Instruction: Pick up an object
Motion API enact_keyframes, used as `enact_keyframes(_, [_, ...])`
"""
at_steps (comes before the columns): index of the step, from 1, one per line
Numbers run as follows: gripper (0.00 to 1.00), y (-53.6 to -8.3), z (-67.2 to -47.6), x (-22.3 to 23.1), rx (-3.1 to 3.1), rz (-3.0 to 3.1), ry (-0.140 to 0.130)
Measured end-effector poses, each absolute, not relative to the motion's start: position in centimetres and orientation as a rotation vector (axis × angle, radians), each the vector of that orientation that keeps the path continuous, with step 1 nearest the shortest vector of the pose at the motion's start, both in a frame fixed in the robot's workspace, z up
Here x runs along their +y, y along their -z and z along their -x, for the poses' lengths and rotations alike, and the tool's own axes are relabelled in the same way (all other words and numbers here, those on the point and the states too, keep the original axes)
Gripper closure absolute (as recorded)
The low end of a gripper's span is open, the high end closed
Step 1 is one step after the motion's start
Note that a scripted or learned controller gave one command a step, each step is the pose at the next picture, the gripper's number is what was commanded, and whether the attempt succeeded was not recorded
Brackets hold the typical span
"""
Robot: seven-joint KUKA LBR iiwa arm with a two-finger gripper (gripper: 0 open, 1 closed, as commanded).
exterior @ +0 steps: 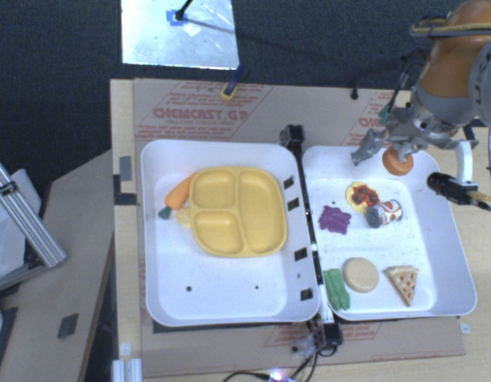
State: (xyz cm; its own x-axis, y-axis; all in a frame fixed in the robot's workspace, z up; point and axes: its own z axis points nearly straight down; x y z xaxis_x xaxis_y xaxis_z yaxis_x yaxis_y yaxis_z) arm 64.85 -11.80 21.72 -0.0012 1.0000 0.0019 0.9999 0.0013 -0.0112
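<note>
My gripper (382, 156) hangs over the far edge of the right bin (444, 245), its two fingers spread apart and open. A small orange ball (399, 163) lies just under the right finger, and I see nothing clamped between the fingers. Below it in the same bin lie a red-and-yellow round piece (361, 195), a grey, red and white can (385, 212) and a purple piece (335, 219). Nearer the front are a tan disc (360, 274), a green piece (336, 287) and a pizza slice (403, 283).
The left bin (161, 285) holds a yellow divided plate (233, 212) with a carrot (179, 191) at its far left edge. A black divider (302, 213) runs between the bins. A black fitting (446, 185) sits at the right bin's right rim.
</note>
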Motion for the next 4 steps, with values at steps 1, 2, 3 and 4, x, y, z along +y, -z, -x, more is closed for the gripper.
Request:
enact_keyframes(1, [0.0,-22.5,-65.1,-11.8,-2.225,2.218,0.002])
enact_keyframes(2, [0.0,-18.2,-65.1,-11.2,-2.226,2.216,-0.001])
enact_keyframes(3, [0.0,-12.4,-64.6,-12.0,-2.221,2.219,-0.004])
enact_keyframes(4, [0.0,-11.4,-64.9,-12.0,-2.228,2.224,0.006])
